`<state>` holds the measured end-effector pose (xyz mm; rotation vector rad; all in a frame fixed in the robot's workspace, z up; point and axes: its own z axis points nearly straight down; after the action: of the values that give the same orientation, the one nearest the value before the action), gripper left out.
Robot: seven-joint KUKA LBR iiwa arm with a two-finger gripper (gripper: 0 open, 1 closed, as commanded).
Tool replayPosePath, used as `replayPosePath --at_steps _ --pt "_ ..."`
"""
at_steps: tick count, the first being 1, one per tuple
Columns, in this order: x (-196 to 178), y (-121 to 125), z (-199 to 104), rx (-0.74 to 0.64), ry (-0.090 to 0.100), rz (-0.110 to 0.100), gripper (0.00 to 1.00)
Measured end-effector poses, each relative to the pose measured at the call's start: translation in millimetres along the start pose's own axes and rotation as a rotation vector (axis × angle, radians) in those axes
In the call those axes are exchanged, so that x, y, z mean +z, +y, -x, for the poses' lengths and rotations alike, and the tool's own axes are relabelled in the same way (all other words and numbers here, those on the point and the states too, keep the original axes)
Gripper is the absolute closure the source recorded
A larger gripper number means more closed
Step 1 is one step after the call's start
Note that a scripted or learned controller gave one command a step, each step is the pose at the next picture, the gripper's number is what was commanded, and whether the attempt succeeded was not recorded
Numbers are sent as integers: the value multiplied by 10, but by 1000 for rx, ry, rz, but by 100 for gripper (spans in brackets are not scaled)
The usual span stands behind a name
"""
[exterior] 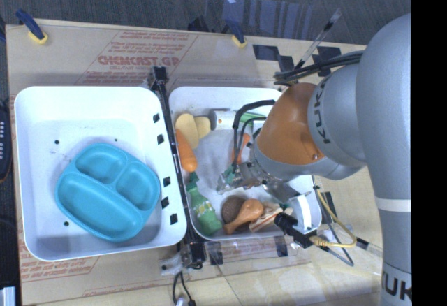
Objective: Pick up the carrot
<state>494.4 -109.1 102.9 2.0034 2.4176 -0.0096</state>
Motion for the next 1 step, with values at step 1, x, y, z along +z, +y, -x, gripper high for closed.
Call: replayPosePath --at_steps 1 --pt "-66 -179 -70 120 11 -8 100"
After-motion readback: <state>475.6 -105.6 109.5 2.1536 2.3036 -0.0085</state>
